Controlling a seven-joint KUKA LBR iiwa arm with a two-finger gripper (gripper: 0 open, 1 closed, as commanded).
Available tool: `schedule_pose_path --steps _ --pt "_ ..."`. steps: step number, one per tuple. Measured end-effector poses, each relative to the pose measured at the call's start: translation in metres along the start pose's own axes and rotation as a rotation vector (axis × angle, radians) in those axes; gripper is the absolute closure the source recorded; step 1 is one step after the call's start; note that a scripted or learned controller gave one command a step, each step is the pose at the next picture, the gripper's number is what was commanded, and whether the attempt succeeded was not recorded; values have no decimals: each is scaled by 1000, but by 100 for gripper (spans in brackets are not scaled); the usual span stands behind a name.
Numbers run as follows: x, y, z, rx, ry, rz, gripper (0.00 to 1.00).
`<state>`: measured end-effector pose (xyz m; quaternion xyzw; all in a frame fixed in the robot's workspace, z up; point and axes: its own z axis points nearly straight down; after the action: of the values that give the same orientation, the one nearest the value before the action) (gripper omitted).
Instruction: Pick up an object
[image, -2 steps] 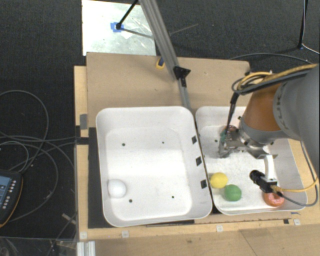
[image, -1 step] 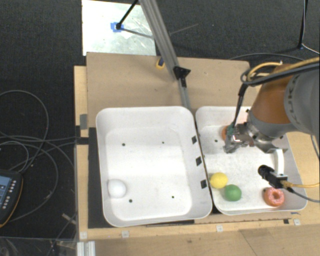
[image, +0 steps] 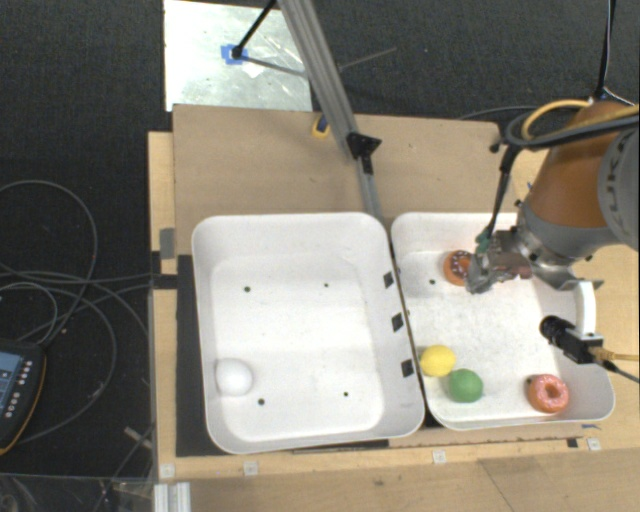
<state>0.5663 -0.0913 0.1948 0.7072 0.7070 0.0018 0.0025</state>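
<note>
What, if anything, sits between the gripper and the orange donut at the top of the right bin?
Nothing visible does. The gripper is right beside the orange donut, overlapping its right edge. The yellow ball, green ball and pink donut lie further down the right bin.

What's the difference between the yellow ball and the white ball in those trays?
The yellow ball lies in the right bin, touching a green ball; the white ball lies alone in the left bin. The yellow one stands out against the white floor, while the white one nearly blends in. The yellow ball is nearer the gripper; the white ball is far across. Both are small, round and resting loose.
</note>
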Motion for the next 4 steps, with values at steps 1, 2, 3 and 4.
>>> schedule_pose_path --steps 1,2,3,4 --pt "-7 1 -62 -3 -1 -4 100" --pt "-8 2 -74 2 0 -5 100" --pt "48 -3 -76 5 3 -10 100" --pt "107 -10 -72 6 4 -11 100"
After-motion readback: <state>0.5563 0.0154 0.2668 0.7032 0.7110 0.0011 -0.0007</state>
